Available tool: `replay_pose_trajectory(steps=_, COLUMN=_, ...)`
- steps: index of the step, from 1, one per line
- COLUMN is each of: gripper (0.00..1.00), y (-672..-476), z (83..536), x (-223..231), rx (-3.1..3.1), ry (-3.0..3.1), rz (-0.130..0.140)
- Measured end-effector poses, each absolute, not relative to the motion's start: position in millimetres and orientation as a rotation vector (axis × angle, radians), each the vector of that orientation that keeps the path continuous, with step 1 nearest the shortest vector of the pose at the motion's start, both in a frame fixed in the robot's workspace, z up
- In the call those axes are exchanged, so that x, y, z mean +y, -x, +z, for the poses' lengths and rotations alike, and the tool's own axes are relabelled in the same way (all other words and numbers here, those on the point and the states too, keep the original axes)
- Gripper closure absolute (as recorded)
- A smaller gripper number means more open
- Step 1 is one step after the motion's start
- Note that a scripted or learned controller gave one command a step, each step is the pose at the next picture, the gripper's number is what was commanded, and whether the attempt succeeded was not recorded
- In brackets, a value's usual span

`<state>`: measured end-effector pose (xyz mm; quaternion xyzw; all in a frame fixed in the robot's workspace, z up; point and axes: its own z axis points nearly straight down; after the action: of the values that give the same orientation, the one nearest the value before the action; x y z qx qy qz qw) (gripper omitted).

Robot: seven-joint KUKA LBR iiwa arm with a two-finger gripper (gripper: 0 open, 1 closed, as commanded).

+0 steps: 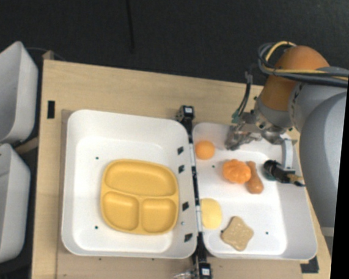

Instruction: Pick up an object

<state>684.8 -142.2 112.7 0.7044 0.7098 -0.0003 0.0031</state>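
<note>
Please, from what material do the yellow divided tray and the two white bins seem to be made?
The yellow divided tray looks like moulded plastic with a matte finish: one even colour and rounded compartment edges. The left bin and the right bin look like thin formed plastic, smooth and slightly glossy, with soft rounded corners. This is probable, not certain.

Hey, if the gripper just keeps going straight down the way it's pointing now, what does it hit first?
Probably bare floor of the right white bin. The gripper points down between the small orange ball and the orange pumpkin-shaped toy, seemingly above both. Depth is unclear, so it might graze the pumpkin-shaped toy.
</note>
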Motion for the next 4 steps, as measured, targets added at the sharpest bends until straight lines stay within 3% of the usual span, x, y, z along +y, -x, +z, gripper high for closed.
replay_pose_trajectory(steps=3, gripper=1.0, y=-683.8, z=270, x=-139, rx=2.222, ry=-2.211, rz=0.006)
replay_pose_trajectory(steps=4, gripper=1.0, y=-680.8, z=275, x=-91, rx=2.227, ry=-2.216, rz=0.001)
